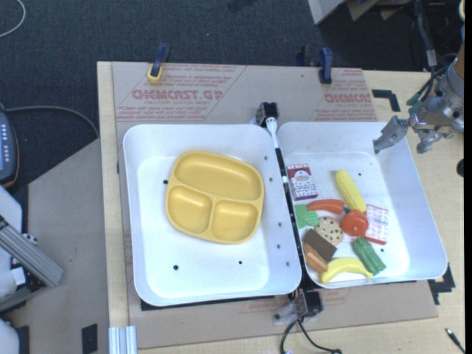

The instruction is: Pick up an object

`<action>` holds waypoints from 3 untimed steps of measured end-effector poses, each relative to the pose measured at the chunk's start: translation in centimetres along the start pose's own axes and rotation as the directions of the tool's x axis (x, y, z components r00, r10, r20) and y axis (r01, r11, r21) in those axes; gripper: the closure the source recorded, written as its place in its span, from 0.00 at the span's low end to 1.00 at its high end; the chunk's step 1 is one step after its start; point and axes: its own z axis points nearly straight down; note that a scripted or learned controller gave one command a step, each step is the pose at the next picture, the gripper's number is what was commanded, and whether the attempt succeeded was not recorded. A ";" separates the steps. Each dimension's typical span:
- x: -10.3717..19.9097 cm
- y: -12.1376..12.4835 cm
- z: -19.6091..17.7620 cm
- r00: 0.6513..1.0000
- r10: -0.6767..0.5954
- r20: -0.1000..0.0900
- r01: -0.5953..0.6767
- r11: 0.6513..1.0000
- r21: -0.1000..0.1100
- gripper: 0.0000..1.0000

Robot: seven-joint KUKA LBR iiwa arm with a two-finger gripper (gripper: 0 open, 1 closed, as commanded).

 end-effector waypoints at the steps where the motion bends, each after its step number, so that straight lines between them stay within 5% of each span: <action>1: 0.0 0.2 -0.7 1.000 -0.003 0.003 0.003 1.000 -0.012 0.00; 3: -0.5 0.2 10.2 1.000 -0.003 0.000 0.003 1.000 -0.003 0.00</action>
